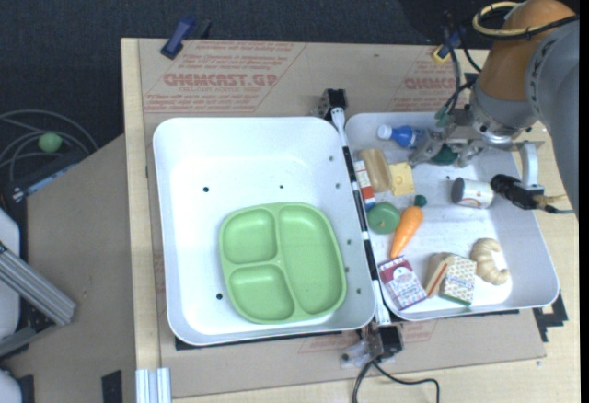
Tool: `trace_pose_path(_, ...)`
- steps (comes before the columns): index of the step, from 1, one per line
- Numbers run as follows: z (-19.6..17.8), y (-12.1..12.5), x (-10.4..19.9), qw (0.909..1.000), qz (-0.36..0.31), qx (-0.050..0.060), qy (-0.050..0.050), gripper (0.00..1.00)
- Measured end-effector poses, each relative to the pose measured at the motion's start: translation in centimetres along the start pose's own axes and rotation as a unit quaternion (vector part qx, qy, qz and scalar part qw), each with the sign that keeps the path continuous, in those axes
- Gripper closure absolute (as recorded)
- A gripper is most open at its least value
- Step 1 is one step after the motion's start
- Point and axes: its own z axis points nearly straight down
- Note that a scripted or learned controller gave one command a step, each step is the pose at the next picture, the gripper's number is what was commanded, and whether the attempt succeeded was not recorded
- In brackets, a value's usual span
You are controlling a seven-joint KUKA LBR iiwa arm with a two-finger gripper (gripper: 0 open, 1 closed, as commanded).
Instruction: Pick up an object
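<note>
The right bin (525,236) holds several small items. A white bottle with a blue cap (398,133) lies at its back. Next to a tan box (374,169) sits a yellow cheese wedge (401,178). Toward the middle lie an orange carrot (406,228), a green round piece (384,217) and a white can (471,192). A croissant (490,261), a sandwich (454,278) and a red carton (401,283) lie at the front. My gripper (441,149) hangs low over the bin's back, just right of the bottle, with a small teal thing (449,154) beside it.
The left bin (184,208) carries a green divided plate (280,260). The grey arm with its orange band (515,61) comes in over the right bin's back right corner. A black clip (335,103) sits where the two bins meet at the back.
</note>
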Motion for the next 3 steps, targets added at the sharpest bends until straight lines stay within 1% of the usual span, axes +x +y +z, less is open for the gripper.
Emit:
trace_pose_path(1, 0.0, 0.1, 2.4, 1.0000, 0.000, -0.003, 0.001, 0.00)
trace_pose_path(2, -0.1, 0.2, -0.7, 1.0000, 0.000, -0.005, 0.001, 0.00)
trace_pose_path(3, -1.2, 0.4, -0.6, 1.0000, 0.000, -0.008, 0.000, 1.00)
